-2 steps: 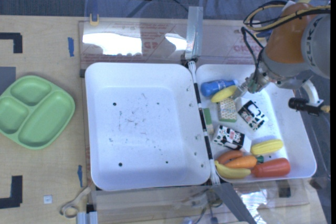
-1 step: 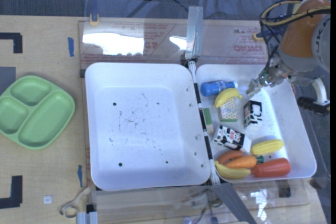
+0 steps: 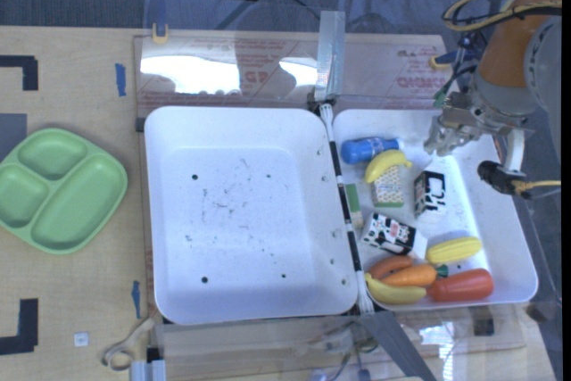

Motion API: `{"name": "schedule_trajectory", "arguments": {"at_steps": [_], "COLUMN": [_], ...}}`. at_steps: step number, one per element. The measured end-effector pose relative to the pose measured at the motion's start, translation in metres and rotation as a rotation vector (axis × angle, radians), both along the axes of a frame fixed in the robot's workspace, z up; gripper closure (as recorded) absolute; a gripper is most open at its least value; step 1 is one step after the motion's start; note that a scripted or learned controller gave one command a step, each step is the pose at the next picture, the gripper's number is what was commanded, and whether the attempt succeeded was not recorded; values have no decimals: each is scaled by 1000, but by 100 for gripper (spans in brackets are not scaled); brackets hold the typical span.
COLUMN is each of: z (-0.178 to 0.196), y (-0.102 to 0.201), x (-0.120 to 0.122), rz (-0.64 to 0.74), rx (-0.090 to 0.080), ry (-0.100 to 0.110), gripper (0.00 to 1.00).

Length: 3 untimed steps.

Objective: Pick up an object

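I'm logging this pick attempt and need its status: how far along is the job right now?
Nothing looks done yet: the blue can, banana, corn, carrot and the rest all lie in the right bin. In hand: the gripper hangs over that bin's far end, right of the can, with no object seen between its fingers. Left: come down on one object, grasp it and lift it.

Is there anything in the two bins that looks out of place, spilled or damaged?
Nothing looks spilled or broken. All the objects crowd the right bin: blue bottle, carrot, red pepper and others. The left bin carries only faint scuff marks. The gripper hangs above the right bin's far edge.
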State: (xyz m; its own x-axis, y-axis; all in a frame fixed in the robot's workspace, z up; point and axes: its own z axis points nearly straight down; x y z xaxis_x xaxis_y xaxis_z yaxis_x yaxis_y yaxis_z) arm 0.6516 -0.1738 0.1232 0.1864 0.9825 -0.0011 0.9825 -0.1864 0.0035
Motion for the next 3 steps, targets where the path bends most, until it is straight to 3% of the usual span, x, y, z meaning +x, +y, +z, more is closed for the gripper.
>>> {"name": "schedule_trajectory", "arguments": {"at_steps": [1,2,3], "z": [-34,-18,-7], "y": [6,-11,41], "x": [-46,-65,-29], "rz": [-101,-341,-878], "rx": [-1,2,3], "ry": [-8,4,4], "gripper": [100,100,100]}}
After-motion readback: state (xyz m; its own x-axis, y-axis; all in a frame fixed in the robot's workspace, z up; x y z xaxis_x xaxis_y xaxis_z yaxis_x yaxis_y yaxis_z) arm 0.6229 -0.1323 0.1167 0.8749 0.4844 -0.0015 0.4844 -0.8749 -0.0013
